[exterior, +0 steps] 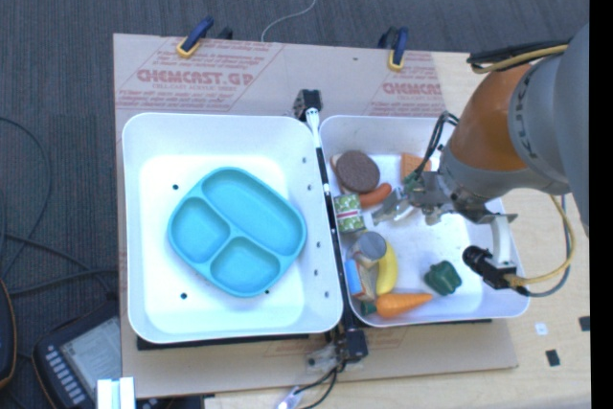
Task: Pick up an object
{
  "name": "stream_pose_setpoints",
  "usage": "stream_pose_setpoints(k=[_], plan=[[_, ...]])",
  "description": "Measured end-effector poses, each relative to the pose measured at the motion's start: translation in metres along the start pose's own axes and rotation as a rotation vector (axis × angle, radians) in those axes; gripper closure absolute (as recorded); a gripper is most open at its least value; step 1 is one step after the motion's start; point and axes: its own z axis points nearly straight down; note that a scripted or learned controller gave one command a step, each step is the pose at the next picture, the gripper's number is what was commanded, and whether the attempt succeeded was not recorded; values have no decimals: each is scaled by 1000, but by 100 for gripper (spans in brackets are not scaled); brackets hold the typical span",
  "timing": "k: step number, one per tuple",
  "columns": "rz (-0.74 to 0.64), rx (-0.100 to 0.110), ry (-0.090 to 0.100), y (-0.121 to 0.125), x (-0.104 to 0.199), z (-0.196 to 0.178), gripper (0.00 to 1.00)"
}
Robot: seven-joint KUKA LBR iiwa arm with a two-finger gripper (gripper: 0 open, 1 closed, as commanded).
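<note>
Camera view: round brown cookie (358,170)

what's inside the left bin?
The left bin holds one blue divided plate with three compartments, lying flat near the middle. Its compartments look bare. Whatever lies under the plate is covered.

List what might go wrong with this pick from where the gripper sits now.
1. Clutter: the gripper sits low in the right bin, close to the small carrot and the brown disc, so it may nudge a neighbour or close on two items.
2. Items by the divider, such as the banana and the large carrot, lie packed together, which may leave little finger room.
3. The green pepper looks rounded and could slip.
</note>
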Motion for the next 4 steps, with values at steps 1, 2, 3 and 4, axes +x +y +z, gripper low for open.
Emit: stream_pose_setpoints(k=[1, 2, 3, 4], plan=[[9, -9, -13, -18, 11, 26, 0], [3, -9, -6, -58, 21, 27, 0], [3, -8, -3, -57, 21, 17, 100], [3, -7, -3, -57, 21, 18, 0]])
